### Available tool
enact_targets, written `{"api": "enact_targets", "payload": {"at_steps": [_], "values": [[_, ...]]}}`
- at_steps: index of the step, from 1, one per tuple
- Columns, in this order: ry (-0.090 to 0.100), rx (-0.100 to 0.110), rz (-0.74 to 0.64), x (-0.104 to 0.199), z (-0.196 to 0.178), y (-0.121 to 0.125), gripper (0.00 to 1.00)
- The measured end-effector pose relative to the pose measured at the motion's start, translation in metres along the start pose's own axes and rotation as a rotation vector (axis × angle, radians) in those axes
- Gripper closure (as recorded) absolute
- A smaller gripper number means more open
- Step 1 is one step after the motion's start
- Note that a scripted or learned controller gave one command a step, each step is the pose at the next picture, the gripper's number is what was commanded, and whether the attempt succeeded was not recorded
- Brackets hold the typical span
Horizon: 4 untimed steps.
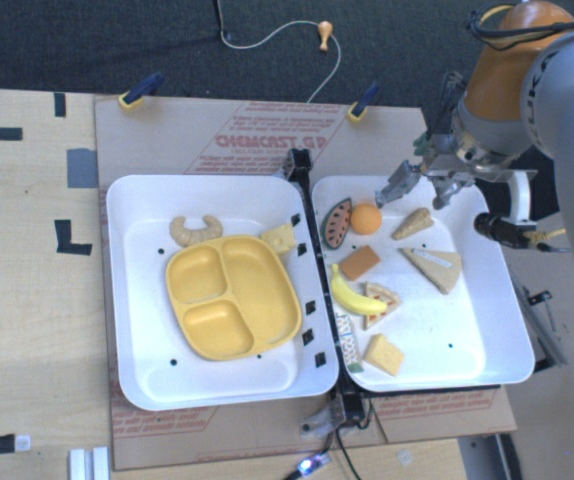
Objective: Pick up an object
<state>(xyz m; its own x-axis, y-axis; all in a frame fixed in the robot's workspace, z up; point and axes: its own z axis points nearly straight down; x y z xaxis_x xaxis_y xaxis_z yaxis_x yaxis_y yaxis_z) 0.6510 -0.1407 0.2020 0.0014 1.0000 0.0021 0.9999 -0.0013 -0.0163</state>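
The gripper (419,189) hangs with fingers spread and nothing between them over the right bin's (487,353) far edge, seemingly just above the orange (366,219) and bread wedge (413,224), with the banana (355,297) nearer.

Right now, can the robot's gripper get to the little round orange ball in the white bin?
Probably yes. The gripper hovers open just right of the round orange ball, nothing covering it, though the watermelon slice sits close beside it.
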Motion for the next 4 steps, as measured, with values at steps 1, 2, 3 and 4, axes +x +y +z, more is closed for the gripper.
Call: {"api": "enact_targets", "payload": {"at_steps": [1,2,3,4], "values": [[-0.002,-0.014,-0.003,0.0,-0.01,0.003,0.0],[-0.003,-0.01,-0.004,0.003,0.055,0.002,0.0],[-0.007,-0.023,-0.006,0.006,0.114,0.008,0.0],[-0.004,-0.026,-0.004,0.007,0.112,0.012,0.0]]}}
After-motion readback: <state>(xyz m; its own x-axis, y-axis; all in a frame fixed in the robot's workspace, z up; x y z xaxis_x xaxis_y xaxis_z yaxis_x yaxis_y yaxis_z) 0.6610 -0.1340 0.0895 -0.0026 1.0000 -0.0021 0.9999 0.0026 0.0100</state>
